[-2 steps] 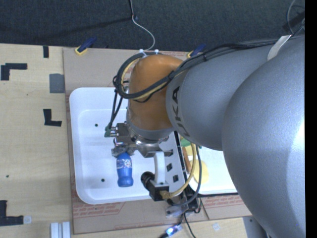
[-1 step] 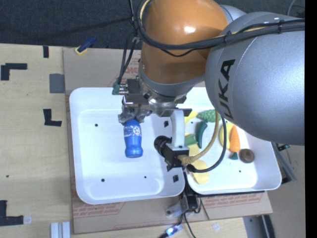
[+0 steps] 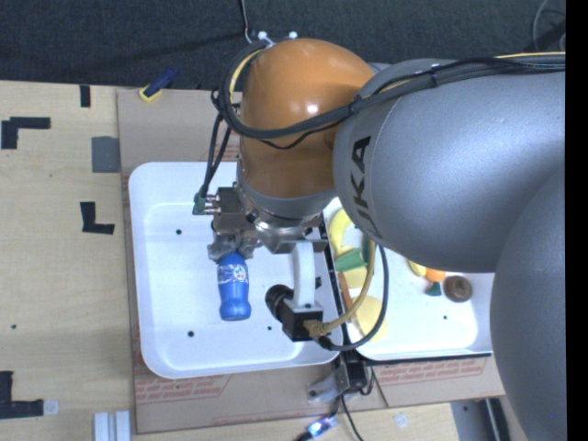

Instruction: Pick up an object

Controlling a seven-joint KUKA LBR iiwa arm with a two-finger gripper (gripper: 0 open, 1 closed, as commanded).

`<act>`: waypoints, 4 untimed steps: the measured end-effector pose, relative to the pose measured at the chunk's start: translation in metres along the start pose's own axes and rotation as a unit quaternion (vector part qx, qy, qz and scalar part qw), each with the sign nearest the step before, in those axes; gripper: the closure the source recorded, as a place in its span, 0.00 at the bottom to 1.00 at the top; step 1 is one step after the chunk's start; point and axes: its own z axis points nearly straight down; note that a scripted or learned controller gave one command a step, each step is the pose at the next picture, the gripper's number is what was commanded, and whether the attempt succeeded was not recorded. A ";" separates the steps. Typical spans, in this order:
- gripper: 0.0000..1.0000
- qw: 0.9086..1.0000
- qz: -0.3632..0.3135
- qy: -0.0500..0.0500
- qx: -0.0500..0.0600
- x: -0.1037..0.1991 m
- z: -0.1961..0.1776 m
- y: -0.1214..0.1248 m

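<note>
Arm comes first by bulk: the grey KUKA arm point(image 3: 459, 173) is seen reaching in from the right, and its rounded orange band point(image 3: 294, 99) is set over the seam between the two bins. Beneath it lies the light wooden surface point(image 3: 55, 274), marked with a few black and grey tape pieces, and on it a sheet of brown cardboard point(image 3: 175, 127) is spread under the bins. The left shallow white bin point(image 3: 152, 246) is shown almost whole; the right shallow white bin point(image 3: 432, 329) is largely covered by the arm, and only its near edge and part of its floor can be made out.

In the right bin a yellow and green object point(image 3: 349, 246) is glimpsed beside the wrist, and a small brown ring-shaped piece point(image 3: 457, 288) is seen near an orange scrap — both well apart from the claw.

The claw point(image 3: 231, 246) is lowered into the left bin, at the top end of a blue plastic bottle point(image 3: 233, 288) that lies on the bin floor, its cap end pointing toward the near edge. Whether the claw is parted or closed cannot be told — its tips are hidden by the dark wrist hardware.
</note>
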 end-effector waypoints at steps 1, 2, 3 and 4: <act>1.00 1.000 0.000 0.004 -0.010 -0.019 -0.135 0.001; 1.00 1.000 -0.001 -0.002 0.004 0.026 0.081 0.003; 1.00 1.000 -0.001 0.006 -0.011 0.024 -0.084 0.005; 1.00 1.000 0.001 -0.002 0.004 0.024 0.053 -0.001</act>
